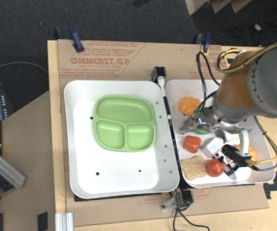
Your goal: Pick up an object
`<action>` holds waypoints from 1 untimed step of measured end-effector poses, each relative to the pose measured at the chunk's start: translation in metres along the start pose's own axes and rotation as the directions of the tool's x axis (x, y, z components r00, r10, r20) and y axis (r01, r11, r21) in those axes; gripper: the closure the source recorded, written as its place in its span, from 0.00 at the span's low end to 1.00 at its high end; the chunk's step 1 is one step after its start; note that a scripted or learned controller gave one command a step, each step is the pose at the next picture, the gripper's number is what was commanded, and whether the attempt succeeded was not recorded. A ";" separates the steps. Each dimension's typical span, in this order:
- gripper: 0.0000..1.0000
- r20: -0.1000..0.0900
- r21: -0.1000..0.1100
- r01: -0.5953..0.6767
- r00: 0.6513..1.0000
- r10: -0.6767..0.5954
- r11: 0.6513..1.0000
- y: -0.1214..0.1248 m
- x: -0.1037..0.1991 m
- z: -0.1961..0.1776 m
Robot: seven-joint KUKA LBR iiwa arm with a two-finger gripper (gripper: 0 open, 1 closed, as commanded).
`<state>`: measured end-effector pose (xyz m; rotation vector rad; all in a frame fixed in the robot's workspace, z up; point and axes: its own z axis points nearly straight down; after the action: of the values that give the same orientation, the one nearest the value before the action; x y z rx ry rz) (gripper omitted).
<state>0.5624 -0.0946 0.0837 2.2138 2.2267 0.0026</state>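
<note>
Camera view: two white bins on the counter. The left bin holds one green divided plate; the right bin holds one orange piece, two red pieces and one cracker beneath the gripper.

a robotics lab: a plywood bench clamped with blue clips stands on dark carpet, with loose black cables and a grey aluminium rail nearby.
</note>
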 end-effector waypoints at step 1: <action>0.00 -0.002 0.006 -0.006 1.000 0.006 1.000 -0.029 0.002 -0.001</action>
<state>0.5331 -0.0924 0.0846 2.2249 2.2235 -0.0019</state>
